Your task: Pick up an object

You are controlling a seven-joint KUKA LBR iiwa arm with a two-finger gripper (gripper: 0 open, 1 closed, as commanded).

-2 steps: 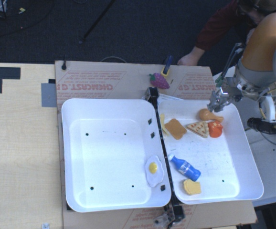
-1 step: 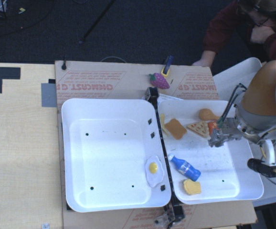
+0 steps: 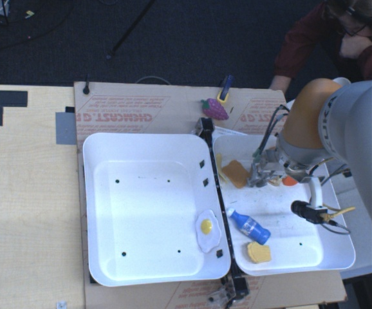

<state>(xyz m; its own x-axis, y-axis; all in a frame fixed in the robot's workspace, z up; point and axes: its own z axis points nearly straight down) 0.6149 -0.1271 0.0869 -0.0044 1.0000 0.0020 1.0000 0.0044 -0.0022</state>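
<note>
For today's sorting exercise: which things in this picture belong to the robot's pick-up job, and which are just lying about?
Belonging to the job:
gripper
tan toast slice
blue bottle
yellow wedge
fried egg toy
small orange piece
the two white bins

Just lying about:
purple grape toy on the cardboard
blue-and-yellow tool

The grey arm reaches in from the right, wrist bent downward, its pincer (image 3: 258, 179) lowered.
</note>
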